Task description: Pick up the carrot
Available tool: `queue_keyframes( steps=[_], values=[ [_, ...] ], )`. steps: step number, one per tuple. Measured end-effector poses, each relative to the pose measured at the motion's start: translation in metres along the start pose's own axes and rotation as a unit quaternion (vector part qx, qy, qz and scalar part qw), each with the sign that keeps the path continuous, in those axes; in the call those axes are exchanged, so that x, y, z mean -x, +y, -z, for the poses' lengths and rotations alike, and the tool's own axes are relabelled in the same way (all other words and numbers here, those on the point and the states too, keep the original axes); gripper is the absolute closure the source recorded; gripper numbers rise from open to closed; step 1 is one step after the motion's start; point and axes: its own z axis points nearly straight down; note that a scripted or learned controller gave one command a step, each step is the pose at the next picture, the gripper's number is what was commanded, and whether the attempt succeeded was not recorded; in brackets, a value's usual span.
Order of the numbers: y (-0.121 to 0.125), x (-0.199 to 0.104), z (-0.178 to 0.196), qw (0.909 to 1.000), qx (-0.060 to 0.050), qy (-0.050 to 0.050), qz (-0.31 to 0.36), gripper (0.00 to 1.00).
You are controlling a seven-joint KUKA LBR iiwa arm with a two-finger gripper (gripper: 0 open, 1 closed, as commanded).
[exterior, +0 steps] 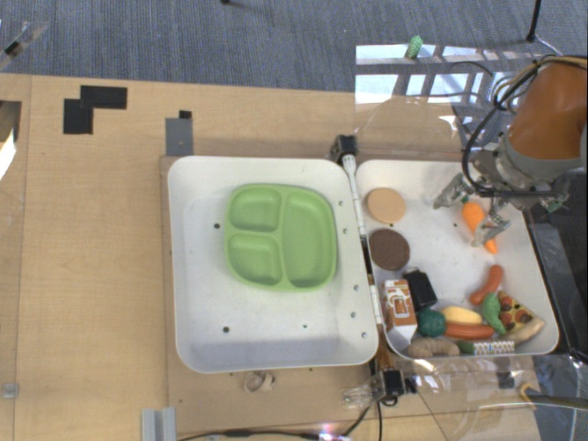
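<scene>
No writing is clear enough to read; the small orange and white box [398, 303] in the right bin [432, 246] is showing a printed label, but the letters are too small to tell. The gripper [477, 210] is reaching down from the arm [548, 122] at the 2 o'clock side of this bin, and its fingers are standing spread, one at the 9 o'clock side of the carrot [478, 221] and one at the 3 o'clock side. The carrot is sitting between them, orange, short and thick at the top, narrowing toward 5 o'clock; whether the fingers are really pressing it I cannot tell. Toward 9 o'clock from the carrot a tan round disc [386, 205] and a dark brown round disc [389, 248] are lying near the bin's left wall. At 6 o'clock a heap of toy food is lying, with a red sausage [488, 285], a yellow piece [462, 317] and a green piece [430, 321]. The left bin [197, 338] is holding a green divided plate [279, 235].
</scene>
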Motion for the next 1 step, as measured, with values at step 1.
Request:
queue_keyframes(
  steps=[1],
  values=[
    [-0.0035, 0.0040, 0.0166, 1.0000, -0.006, -0.006, -0.001, 1.00]
  ],
)
